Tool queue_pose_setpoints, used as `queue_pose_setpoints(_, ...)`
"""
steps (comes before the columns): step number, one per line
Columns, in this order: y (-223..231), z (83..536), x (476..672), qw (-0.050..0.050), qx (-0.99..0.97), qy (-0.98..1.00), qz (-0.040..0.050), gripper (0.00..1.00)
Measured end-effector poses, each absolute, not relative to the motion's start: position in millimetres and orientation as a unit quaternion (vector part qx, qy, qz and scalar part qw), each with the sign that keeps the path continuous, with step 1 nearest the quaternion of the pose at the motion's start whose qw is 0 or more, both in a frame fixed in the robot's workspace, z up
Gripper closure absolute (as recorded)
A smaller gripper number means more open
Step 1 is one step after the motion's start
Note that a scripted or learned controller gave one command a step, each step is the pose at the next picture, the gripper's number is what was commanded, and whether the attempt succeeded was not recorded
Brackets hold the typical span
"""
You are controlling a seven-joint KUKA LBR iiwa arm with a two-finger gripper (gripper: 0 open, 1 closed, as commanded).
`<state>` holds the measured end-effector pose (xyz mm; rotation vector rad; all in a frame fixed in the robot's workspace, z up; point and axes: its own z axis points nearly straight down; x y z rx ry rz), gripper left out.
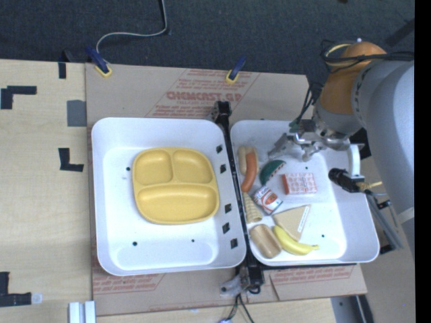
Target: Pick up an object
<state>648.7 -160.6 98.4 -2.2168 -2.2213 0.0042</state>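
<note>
Gripper hangs at 12 o'clock of the right bin; can't tell how it's set. Banana sits at 6 beside the bun, so crowding could spoil a grab.

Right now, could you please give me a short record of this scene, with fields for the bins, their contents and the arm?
left bin: shallow white tray holding a yellow three-compartment plastic plate
right bin: shallow white tray holding toy food
right bin contents: yellow banana, orange-red hot dog sausage, red and white printed packet, tan bread roll
arm: hand above the right bin's far edge
held: nothing seen between its fingers
</note>
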Motion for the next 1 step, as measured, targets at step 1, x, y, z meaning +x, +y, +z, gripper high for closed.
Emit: queue_pose_setpoints(1, -169.8, 86.9, 615.8, -0.002, -0.706, -0.708, -0.0007, 0.00)
